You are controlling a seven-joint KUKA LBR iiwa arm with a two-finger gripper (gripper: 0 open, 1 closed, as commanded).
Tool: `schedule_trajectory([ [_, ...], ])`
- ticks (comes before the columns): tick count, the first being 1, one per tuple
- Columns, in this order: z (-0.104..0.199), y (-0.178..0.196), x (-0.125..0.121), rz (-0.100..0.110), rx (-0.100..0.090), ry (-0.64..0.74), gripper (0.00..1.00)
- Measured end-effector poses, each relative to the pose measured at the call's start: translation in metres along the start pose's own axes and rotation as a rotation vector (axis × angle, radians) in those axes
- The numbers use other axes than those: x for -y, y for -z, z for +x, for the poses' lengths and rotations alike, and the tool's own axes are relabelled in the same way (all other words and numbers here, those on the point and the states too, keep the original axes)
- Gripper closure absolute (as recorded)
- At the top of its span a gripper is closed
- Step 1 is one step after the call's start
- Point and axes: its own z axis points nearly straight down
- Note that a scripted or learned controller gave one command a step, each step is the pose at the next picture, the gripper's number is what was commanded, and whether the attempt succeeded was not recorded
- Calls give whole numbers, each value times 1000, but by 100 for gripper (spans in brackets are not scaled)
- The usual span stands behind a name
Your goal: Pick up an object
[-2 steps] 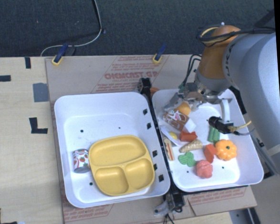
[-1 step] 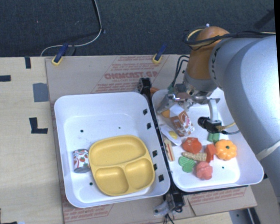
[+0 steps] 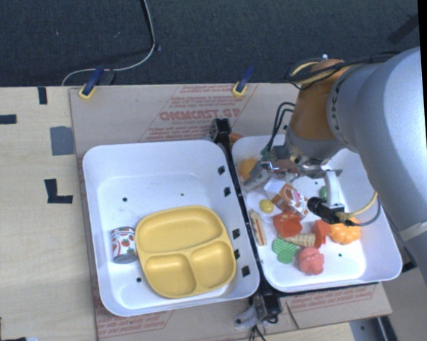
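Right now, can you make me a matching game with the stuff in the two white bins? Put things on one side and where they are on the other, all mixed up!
Things:
1. yellow divided plate
2. small can
3. pink toy
4. green toy

Places:
A. in the right bin, at the near end of the toy pile
B. in the left bin, filling its middle
C. in the left bin, lying beside the plate's left edge
D. in the right bin, just left of the pink toy

Pairs: 1-B, 2-C, 3-A, 4-D
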Motion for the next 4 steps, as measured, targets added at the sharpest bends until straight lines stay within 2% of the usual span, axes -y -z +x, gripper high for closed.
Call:
schedule_trajectory([
  [1, -11, 1, 42, -3, 0, -2, 0],
  [2, -16, 0, -24, -5, 0, 2, 0],
  [3, -3, 0, -42, 2, 1, 3, 0],
  [4, -3, 11, -43, -1, 1, 2, 100],
])
